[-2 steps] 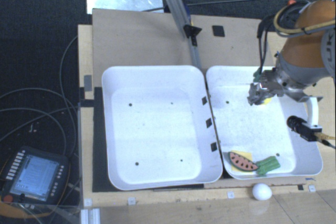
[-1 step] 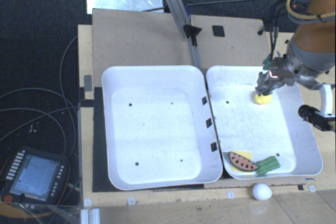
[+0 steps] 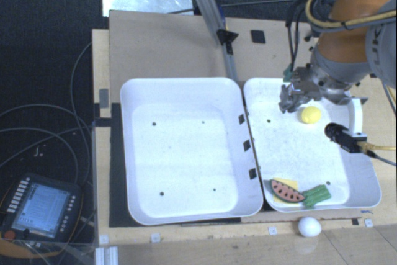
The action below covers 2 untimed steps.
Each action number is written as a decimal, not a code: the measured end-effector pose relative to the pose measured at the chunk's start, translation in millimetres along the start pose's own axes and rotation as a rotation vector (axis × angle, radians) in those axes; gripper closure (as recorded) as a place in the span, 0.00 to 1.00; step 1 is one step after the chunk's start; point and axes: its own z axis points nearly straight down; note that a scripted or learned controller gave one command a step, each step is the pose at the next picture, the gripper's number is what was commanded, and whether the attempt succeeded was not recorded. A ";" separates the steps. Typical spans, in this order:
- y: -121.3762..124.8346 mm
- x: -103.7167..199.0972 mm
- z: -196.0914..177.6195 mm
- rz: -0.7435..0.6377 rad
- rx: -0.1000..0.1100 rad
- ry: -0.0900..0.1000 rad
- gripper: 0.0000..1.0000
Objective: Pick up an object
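jaws hang beside yellow ball in right bin

the jaws [image 3: 289,101] hover over the right bin [image 3: 366,192], the yellow ball [image 3: 311,115] just to their right and a little nearer the camera. nothing shows between them; how far open they stand cannot be told.

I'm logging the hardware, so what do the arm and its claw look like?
The arm is grey with a rounded orange section, and yellowish and black cables loop around it. The claw is a small dark grey metal piece at its end.
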 end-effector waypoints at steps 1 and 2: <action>2.9 48.0 -0.5 0.000 -0.001 0.000 1.00; 8.4 100.8 0.3 -0.001 -0.001 0.001 1.00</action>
